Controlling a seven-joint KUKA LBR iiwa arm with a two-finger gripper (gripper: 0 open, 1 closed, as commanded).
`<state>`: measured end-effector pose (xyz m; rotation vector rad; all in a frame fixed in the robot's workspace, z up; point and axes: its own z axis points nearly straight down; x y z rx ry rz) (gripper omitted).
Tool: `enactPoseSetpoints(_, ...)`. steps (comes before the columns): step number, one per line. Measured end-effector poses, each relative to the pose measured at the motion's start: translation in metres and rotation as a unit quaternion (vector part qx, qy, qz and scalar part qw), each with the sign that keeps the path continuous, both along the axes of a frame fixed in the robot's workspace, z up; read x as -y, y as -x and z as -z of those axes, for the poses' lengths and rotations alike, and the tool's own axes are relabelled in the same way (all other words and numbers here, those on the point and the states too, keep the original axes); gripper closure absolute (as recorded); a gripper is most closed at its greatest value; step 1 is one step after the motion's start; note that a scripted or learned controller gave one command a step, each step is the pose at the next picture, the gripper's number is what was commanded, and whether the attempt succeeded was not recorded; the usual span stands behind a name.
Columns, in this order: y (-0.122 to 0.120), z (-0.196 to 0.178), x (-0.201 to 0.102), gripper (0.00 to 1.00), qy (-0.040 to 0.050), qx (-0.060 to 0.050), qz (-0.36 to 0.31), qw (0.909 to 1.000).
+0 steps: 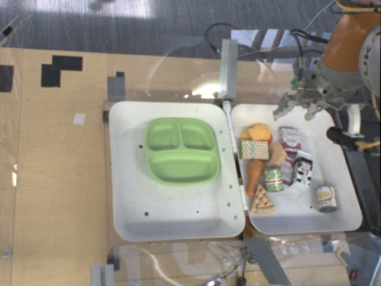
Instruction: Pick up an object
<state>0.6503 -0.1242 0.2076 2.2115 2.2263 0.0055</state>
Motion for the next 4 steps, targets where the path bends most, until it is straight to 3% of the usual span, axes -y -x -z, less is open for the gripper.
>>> enactPoseSetpoints(1, 0.035, 0.001, 0.041, 0.00, 0.0006, 0.000, -0.031, 0.9995)
enactPoseSetpoints(2, 0.054, 0.031, 0.082, 0.00, 0.0010, 0.000, -0.014, 0.9999)
enactPoseSetpoints(3, 0.029, 0.110, 0.082, 0.00, 0.0030, 0.009, -0.021, 0.9997)
enactPoseSetpoints(4, 0.080, 0.109, 0.064, 0.00, 0.0051, 0.014, -0.084, 0.9963)
